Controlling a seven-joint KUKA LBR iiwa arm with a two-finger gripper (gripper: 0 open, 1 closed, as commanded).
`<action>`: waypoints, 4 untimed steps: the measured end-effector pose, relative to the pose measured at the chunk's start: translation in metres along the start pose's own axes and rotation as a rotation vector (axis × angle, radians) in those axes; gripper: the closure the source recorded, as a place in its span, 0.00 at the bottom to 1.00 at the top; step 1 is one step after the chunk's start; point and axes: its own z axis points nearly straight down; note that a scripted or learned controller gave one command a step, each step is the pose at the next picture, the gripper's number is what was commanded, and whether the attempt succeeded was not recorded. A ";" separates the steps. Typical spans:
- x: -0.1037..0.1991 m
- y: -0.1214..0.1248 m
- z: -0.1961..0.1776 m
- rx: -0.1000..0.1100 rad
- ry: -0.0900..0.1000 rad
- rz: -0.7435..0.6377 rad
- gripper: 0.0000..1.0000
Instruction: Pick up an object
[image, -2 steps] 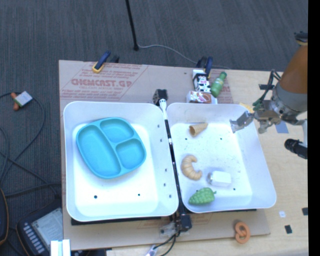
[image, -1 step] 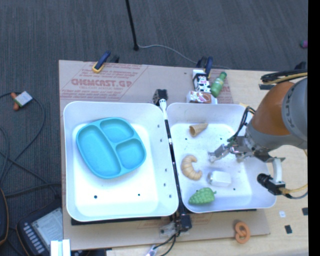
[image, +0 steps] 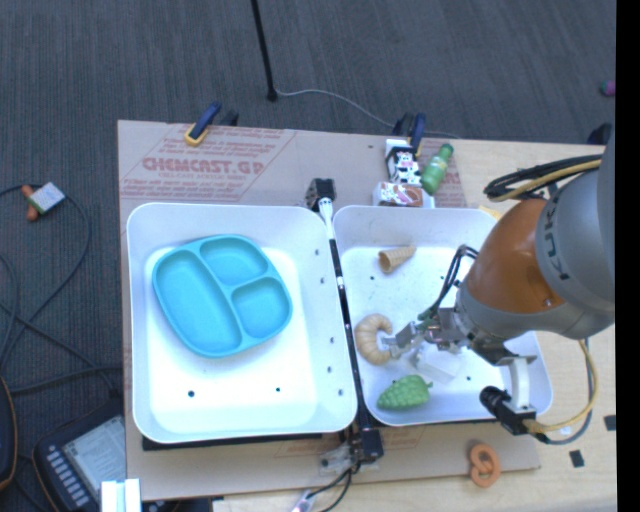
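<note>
Pincer (image: 412, 338) low in the right bin (image: 440, 252), at the end of the arm (image: 520, 275) reaching in from the right; spread or pressed together, impossible to tell from this slant, with nothing seen pinched.

Likeliest target, judging by nearness: croissant (image: 373, 338), lying on the bin floor just to the view's left of the pincer, touching it or all but touching; hard to say which. Curled shape, open side turned toward the pincer, long axis running roughly from the far edge toward the near edge of the bin. Hence the relation that counts: target to the side, not underneath. Probably calls for a short shift toward the divider between the bins, then a close across the croissant's narrow width rather than along its curve.

Just beside, toward the near rim: green piece (image: 405, 392), below the pincer in the view and apart from the croissant. Risk of a nudge if the descent lands between the two.

Farther off, toward the far rim: cone (image: 395, 258), lying on its side, well apart from the pincer.

Beyond the divider: left bin (image: 220, 400) with a blue plate (image: 222, 293), well away from the action.

Outside both bins, on the bench (image: 200, 170): green bottle (image: 436, 168) at the far edge.
</note>
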 end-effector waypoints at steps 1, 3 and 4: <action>-0.001 0.001 -0.011 -0.005 -0.003 0.002 1.00; 0.007 0.077 -0.059 0.007 0.002 -0.001 1.00; 0.006 0.161 -0.032 0.009 0.001 -0.002 1.00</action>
